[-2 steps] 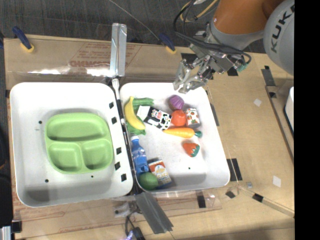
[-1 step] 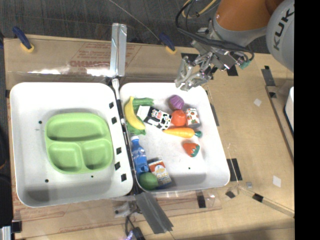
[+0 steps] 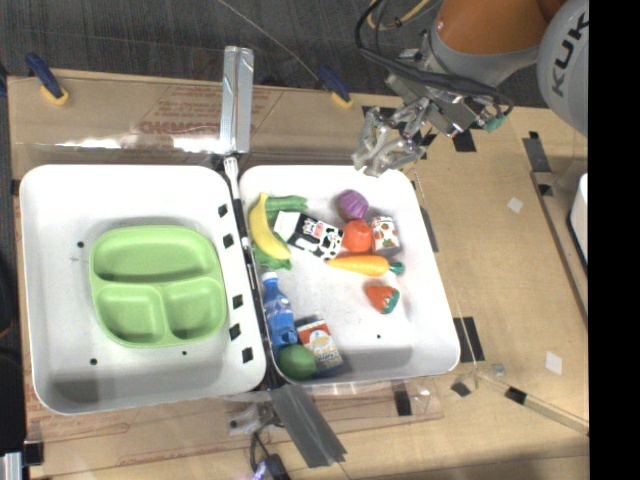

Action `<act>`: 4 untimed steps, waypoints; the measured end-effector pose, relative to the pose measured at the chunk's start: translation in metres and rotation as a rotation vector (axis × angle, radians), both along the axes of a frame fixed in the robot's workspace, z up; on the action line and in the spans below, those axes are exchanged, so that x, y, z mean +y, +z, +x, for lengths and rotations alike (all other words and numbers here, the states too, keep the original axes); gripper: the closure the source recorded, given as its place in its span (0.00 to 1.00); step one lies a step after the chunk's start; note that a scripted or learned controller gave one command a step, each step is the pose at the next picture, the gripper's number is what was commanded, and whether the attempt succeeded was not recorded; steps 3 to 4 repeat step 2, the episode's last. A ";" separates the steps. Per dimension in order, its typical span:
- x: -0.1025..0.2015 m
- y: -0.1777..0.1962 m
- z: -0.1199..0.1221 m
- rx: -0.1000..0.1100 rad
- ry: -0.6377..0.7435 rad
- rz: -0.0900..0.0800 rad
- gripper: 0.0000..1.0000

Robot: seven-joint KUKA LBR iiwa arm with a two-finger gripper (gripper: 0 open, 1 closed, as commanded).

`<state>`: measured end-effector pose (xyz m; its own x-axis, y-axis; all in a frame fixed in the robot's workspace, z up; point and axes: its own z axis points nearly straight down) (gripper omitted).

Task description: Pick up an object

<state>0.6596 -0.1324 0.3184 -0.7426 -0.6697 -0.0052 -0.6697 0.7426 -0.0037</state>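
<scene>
My gripper [image 3: 380,153] hangs over the far rim of the right bin [image 3: 430,313], above its back right corner. Its metal fingers point down with nothing between them. Below it in the bin lie a purple fruit [image 3: 352,205], a red tomato [image 3: 358,236], a small printed carton [image 3: 385,233], a carrot [image 3: 360,264] and a strawberry [image 3: 382,297]. A banana [image 3: 264,230], a green vegetable [image 3: 287,205], a black and white carton [image 3: 318,237], a blue bottle [image 3: 277,311], a juice box [image 3: 320,343] and a lime [image 3: 296,361] lie toward the bin's left side.
The left bin [image 3: 50,268] holds a green divided tray [image 3: 158,285]. A metal bar [image 3: 237,98] stands at the back between the bins. Blue clamps [image 3: 46,76] grip the cardboard at the back. Bare bench [image 3: 500,258] lies to the right.
</scene>
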 end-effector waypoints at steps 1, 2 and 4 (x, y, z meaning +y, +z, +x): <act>0.001 0.011 0.001 -0.004 0.002 0.000 1.00; 0.002 0.023 0.002 -0.009 0.004 0.000 1.00; 0.002 0.023 0.002 -0.009 0.004 0.000 1.00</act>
